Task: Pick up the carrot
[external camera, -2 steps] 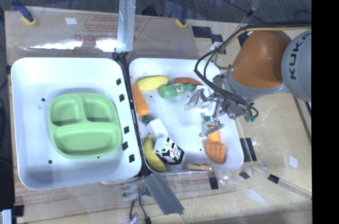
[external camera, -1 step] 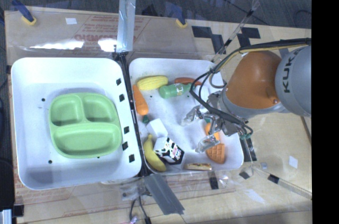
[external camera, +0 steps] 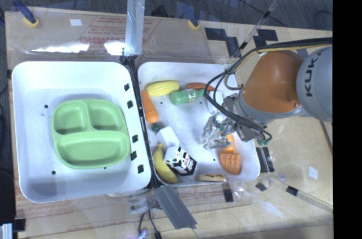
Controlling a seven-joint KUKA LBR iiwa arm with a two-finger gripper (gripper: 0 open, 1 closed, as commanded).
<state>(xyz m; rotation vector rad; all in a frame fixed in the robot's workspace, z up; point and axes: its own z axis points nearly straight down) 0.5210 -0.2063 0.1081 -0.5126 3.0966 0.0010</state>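
Carrot point(external camera: 150, 108) lies along the right bin's point(external camera: 249, 173) left wall, well apart from the gripper point(external camera: 218, 133). That gripper hovers over the bin's middle, carrying nothing I can see; its grip state I cannot tell.

fixed overhead camera, slanted down, both bins point(external camera: 133, 71)
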